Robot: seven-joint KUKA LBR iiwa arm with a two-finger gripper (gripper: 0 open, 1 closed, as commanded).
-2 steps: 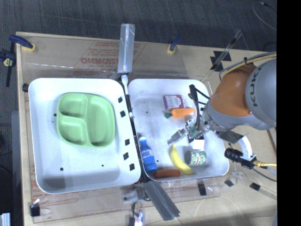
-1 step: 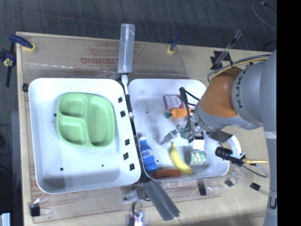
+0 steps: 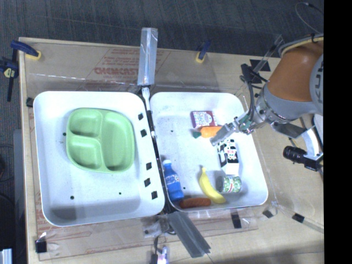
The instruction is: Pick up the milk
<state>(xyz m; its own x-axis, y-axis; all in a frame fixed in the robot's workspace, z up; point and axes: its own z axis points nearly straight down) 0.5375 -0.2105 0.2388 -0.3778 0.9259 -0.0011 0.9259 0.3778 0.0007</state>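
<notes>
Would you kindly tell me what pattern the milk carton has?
White with black cow-like patches on the milk carton, seen in the camera view.

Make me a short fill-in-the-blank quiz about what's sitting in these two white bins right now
1. The green divided plate lies in the ____ bin.
2. The banana lies between the blue bottle and the green ____.
3. The black-and-white milk carton lies just below the ____.
4. The carrot is coloured ____.

Missing words: left; can; gripper; orange
</notes>
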